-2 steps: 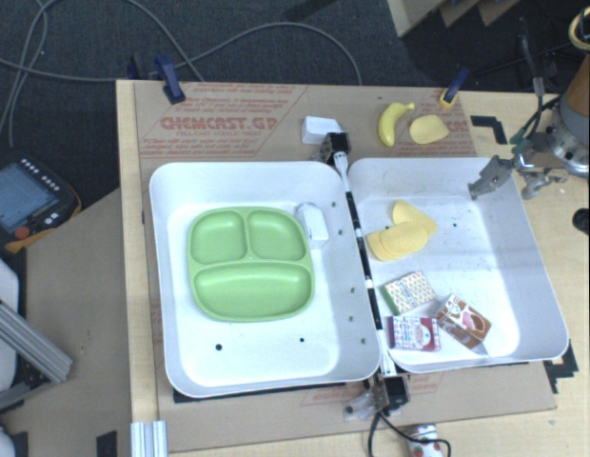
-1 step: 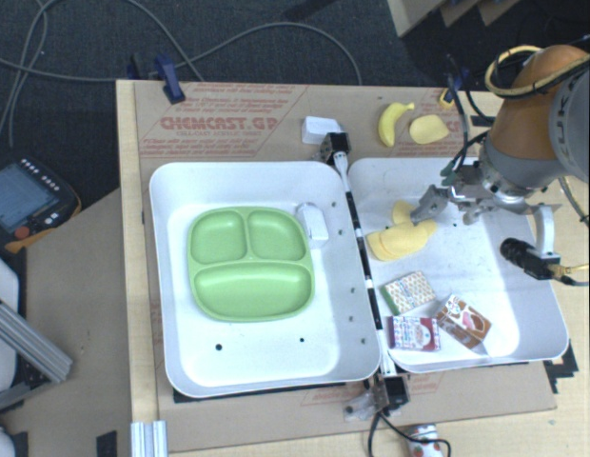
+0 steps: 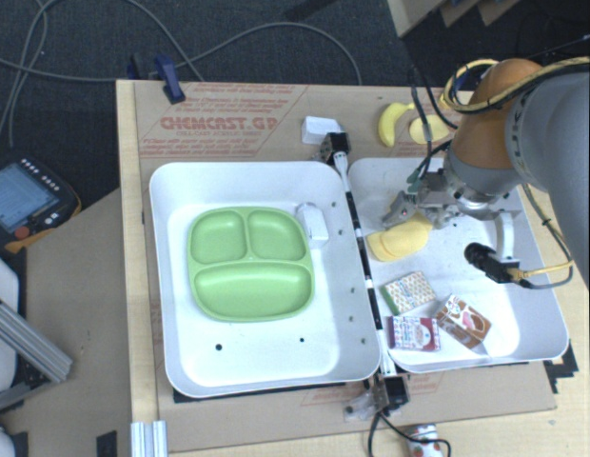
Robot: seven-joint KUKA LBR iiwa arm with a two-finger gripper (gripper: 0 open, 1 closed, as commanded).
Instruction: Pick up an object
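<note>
While my arm (image 3: 523, 112) reaches in from the right, grey with an orange band above the wrist, my hand (image 3: 421, 208) sits low inside the right bin (image 3: 552, 336), near its upper left part. It comes down directly over a pale yellow rounded object (image 3: 398, 242), which lies just beside the divide between the bins. I cannot tell whether my hand is spread or pressed together, nor whether it touches the yellow object.

Two shallow white bins sit side by side on the counter (image 3: 219, 122). The left bin (image 3: 171, 255) holds one green tray (image 3: 249, 263) with three compartments, two small ones above and one wide one below. One small white object (image 3: 313, 223) lies just beside the tray's upper right corner.

Besides the yellow object, the right bin holds three small packages, grouped near the lower left part of the bin. One is a green and white patterned packet (image 3: 409, 292). Just below it is one red and white carton (image 3: 414, 333). To the right of that lies one dark red packet (image 3: 464, 322), tilted. All three lie well apart from my hand.

One yellow banana (image 3: 395, 124) rests on the counter beyond the right bin's far edge, partly hidden by my arm and cables.
</note>
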